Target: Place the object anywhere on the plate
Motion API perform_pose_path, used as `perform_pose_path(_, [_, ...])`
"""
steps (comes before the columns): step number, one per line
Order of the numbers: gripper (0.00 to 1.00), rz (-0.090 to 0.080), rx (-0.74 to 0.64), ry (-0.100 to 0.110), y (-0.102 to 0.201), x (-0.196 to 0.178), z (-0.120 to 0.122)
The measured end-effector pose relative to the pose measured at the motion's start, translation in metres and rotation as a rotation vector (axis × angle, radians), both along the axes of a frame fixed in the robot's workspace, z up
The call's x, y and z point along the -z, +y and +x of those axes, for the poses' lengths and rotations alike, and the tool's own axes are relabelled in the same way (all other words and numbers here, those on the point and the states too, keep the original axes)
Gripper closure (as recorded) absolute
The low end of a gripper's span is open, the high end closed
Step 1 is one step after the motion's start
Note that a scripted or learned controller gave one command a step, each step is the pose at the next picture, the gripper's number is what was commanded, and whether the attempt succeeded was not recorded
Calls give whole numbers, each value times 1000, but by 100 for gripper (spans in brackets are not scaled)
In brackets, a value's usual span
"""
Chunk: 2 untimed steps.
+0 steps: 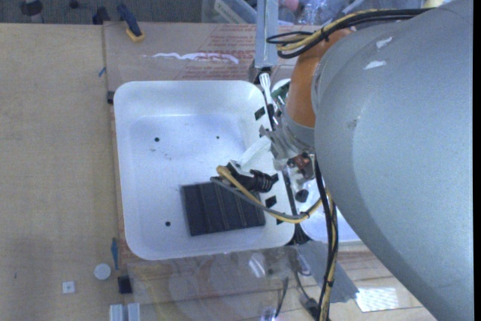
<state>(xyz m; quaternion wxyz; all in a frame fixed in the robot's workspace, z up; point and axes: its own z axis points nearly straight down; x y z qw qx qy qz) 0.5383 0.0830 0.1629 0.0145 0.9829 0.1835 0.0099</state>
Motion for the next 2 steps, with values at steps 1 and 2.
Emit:
perform_pose_path(1, [0, 3, -9, -30, 6, 1, 8])
perform_pose_path(2, [100, -7, 0, -18, -2, -10, 5])
